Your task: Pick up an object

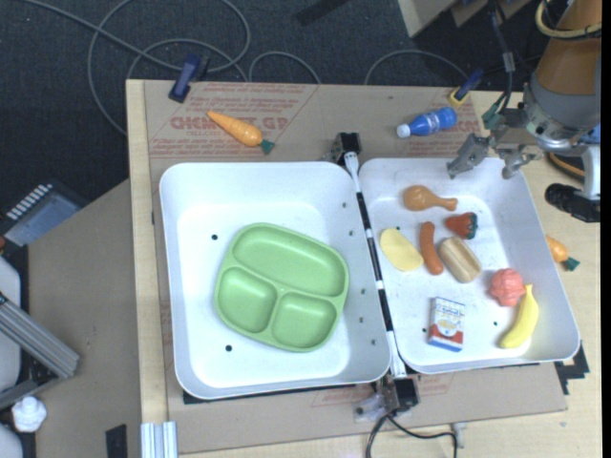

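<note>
My gripper (pixel 492 162) hangs open over the far edge of the right bin (pixel 535 208), its two grey fingers (pixel 465 158) spread apart with nothing between them. Below it in that bin lie a brown chicken drumstick (pixel 427 197), a red pepper (pixel 462 224), a yellow lemon-like piece (pixel 401 250), a red sausage (pixel 431 247), a hot dog bun (pixel 460 259), a pink lump (pixel 507 285), a banana (pixel 520 320) and a small carton (pixel 447 322). The drumstick is the closest item, to the gripper's lower left.
The left bin (pixel 191 208) holds a green divided plate (pixel 281 285). On the bench behind the bins lie a toy carrot (pixel 239 130) and a blue bottle (pixel 428 123). An orange piece (pixel 558 251) sits outside the right bin's right rim.
</note>
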Motion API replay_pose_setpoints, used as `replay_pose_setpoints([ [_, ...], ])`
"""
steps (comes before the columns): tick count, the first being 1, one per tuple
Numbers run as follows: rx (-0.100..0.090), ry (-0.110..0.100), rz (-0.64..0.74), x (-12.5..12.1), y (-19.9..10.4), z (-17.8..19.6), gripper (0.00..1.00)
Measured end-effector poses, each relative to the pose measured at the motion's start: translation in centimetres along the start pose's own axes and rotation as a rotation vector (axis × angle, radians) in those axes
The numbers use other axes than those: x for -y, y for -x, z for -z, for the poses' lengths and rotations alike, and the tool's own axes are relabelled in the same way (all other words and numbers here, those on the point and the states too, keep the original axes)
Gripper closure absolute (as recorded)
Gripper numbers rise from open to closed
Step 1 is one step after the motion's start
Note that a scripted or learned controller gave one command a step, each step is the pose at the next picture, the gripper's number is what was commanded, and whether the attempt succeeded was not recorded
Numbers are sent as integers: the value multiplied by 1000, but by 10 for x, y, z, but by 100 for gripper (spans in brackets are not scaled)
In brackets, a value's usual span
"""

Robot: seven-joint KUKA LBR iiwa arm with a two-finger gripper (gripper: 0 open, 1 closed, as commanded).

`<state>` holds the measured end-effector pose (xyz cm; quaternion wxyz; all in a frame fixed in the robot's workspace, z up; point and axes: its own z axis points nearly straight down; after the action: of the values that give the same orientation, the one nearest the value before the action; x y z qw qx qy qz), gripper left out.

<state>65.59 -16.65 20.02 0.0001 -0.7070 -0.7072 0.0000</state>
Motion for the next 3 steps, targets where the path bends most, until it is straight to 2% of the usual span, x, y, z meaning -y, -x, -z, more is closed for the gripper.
replay_pose_setpoints([
  [1,0,0,1,24,-43,-116,0],
  [2,0,-1,0,66,-69,-115,0],
  [3,0,1,-1,66,-69,-106,100],
])
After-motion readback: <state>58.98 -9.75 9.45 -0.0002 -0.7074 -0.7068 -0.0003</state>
